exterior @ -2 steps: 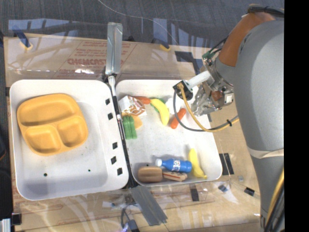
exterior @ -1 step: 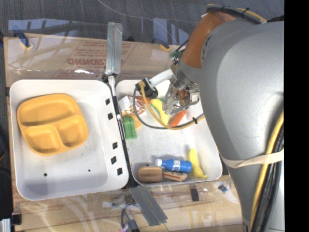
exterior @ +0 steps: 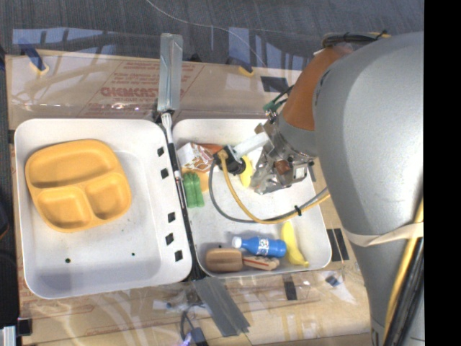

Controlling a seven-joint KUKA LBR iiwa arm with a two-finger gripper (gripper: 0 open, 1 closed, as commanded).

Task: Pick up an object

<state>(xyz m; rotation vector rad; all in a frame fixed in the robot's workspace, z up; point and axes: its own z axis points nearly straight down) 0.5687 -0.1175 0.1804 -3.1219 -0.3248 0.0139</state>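
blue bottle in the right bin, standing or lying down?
Lying down. The blue bottle rests on its side along the right bin's near edge, white cap pointing left, between a brown block and a banana.

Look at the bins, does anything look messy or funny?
Nothing looks broken or spilled. The yellow tray sits tilted in the left bin, and the blue bottle, banana and brush are bunched along the right bin's near edge.

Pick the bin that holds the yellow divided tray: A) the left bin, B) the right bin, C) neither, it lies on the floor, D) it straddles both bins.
A: the yellow divided tray lies flat inside the left bin, while the right bin holds the blue bottle and the banana.
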